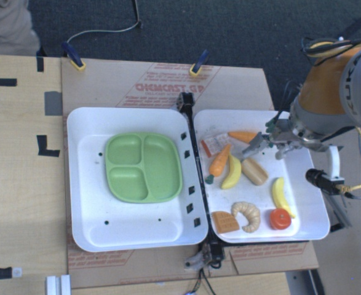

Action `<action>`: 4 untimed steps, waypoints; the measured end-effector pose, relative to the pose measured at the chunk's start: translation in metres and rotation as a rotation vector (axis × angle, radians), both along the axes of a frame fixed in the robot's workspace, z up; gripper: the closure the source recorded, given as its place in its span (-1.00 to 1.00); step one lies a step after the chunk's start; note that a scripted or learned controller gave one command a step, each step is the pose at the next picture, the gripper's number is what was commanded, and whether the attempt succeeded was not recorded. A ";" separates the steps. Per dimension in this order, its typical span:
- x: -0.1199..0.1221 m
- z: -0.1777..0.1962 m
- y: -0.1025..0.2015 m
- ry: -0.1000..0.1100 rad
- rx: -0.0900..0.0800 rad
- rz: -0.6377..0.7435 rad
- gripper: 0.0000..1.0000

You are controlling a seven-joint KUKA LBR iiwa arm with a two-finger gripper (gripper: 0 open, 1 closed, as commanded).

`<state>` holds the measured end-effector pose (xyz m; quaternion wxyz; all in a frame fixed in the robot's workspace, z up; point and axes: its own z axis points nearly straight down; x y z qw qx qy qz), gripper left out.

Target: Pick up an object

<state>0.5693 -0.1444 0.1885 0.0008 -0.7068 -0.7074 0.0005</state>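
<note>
While the arm is reaching in over the right bin's far right corner, the scene is reading like this:

Bench: carrying two white bins side by side.
Left bin: holding a green divided plate at its middle.
Right bin: holding the toy foods.
Gripper: hanging over the bin's far half, fingers looking parted, gripping nothing.
Nearest target: the bread roll, lying just nearside of the fingertips, beside a yellow banana and a carrot.
Doing it well: I judge it should be descending squarely over the roll, straddling its narrow width, avoiding nudging the banana.
</note>
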 end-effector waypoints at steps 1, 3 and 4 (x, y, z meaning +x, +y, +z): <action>0.068 -0.095 0.035 -0.009 -0.001 0.001 -1.00; 0.026 -0.102 0.036 -0.006 -0.003 0.000 -1.00; 0.026 -0.092 0.036 -0.007 -0.005 0.000 1.00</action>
